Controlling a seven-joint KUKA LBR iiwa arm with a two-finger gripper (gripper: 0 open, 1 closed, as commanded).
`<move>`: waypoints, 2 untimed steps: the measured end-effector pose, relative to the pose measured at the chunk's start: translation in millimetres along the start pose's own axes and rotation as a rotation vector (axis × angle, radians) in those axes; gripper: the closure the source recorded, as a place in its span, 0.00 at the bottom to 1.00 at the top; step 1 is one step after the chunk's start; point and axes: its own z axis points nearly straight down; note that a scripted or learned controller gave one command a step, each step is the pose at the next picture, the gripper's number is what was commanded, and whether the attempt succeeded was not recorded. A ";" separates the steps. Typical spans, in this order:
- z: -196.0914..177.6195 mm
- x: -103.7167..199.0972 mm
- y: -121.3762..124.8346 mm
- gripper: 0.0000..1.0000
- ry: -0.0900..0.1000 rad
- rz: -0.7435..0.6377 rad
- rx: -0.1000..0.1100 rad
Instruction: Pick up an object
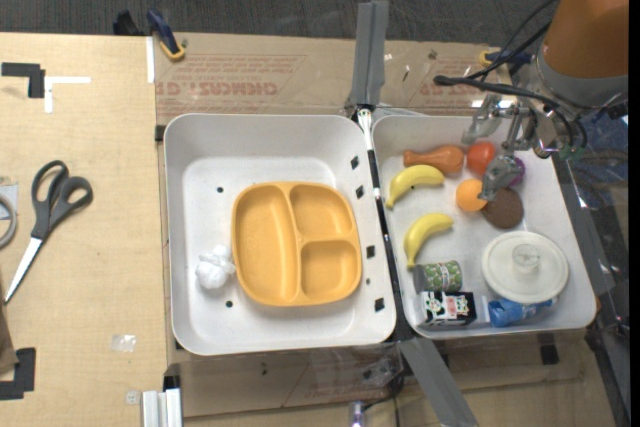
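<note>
Camera view: my gripper (503, 170) hangs low in the right white bin (572, 215) (grip state I cannot tell), over a purple round fruit (514, 171) beside an orange ball (470, 196).

Gripper (503, 167) hangs above fruit in the right bin (572, 205); yellow tray (297, 243) fills the left bin (190, 215).

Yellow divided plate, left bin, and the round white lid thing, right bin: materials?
Yellow divided plate: looks like moulded plastic, matte to satin; uniform colour, rounded compartment ridges, soft highlights. Round white lidded container: probably plastic too, glossier, with a translucent-looking top and centre knob; could be something else, the view leaves it open.
</note>
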 end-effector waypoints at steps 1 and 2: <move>135.6 -5.3 -65.9 0.00 -0.002 0.125 0.001; 136.3 -5.4 -51.8 0.00 -0.001 0.231 0.000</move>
